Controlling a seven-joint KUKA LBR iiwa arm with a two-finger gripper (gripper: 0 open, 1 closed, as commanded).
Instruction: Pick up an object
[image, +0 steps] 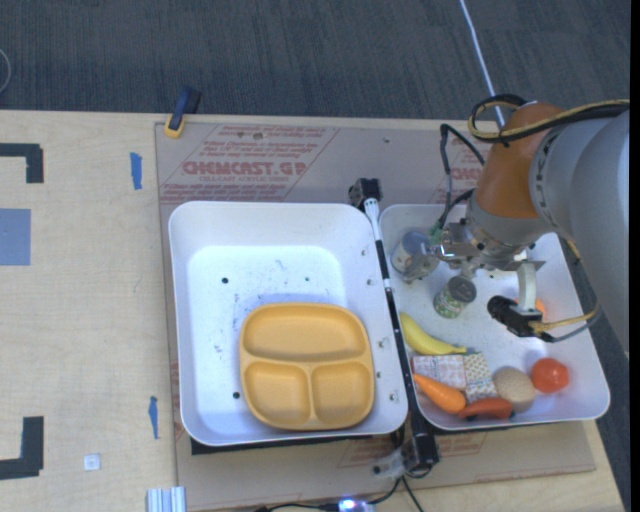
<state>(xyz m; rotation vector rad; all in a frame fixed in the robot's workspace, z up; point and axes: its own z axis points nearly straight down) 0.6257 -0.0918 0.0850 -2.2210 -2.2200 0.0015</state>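
While the gripper (462, 272) hovers over the small jar (456, 297), finger state unreadable, you centre it before descending.

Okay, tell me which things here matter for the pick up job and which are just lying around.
For the job:
claw, above the right bin
banana
carrot
tomato
egg
small jar

Lying about:
yellow divided tray in the left bin
blue tape marks on the bench
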